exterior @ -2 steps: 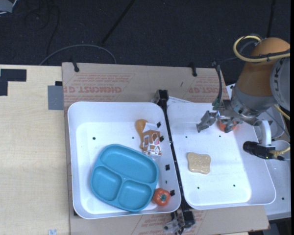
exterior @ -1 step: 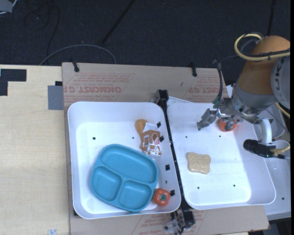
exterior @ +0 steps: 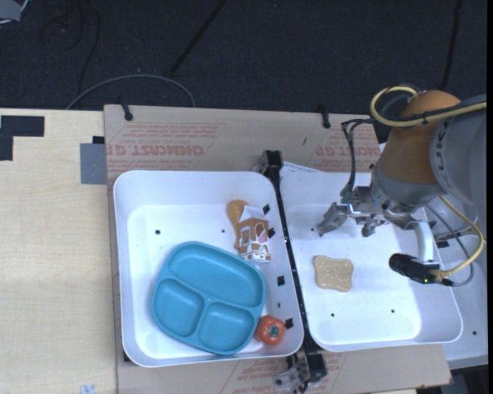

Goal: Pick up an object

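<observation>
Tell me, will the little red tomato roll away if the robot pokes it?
Probably. The tomato looks round and smooth, so a poke would likely roll it. It might not go far, since it sits between the blue plate and the bin wall. It could slip from a pinch.

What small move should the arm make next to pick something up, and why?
Probably shift the end effector a little toward the near side of the right bin and lower it onto the slice of bread. The bread lies flat and alone just below it in the picture, the closest thing, and nothing is held yet.
</observation>
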Robot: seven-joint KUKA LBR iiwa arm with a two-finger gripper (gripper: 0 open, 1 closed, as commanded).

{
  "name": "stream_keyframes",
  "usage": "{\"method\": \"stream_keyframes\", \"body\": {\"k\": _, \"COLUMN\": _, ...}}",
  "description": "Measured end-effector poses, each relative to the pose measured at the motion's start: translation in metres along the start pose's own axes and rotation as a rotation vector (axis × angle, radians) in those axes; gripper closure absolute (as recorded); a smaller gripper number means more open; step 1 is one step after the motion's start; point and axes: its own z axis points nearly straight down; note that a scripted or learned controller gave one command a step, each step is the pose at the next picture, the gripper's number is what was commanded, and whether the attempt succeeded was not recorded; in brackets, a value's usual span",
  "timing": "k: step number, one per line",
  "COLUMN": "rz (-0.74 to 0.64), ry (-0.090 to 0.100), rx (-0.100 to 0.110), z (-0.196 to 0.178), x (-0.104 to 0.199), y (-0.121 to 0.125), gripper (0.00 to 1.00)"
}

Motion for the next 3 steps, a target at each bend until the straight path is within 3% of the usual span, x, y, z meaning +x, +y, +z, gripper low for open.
{"method": "stream_keyframes", "body": {"k": 1, "rz": 0.001, "ry": 0.0, "rx": -0.002, "z": 0.04, "x": 0.001, "y": -0.001, "gripper": 0.0}}
{"method": "stream_keyframes", "body": {"k": 2, "rz": 0.004, "ry": -0.001, "rx": -0.003, "z": 0.028, "x": 0.0, "y": 0.0, "gripper": 1.0}}
{"method": "stream_keyframes", "body": {"k": 3, "rz": -0.001, "ry": -0.001, "rx": -0.009, "z": -0.034, "x": 0.004, "y": 0.001, "gripper": 1.0}}
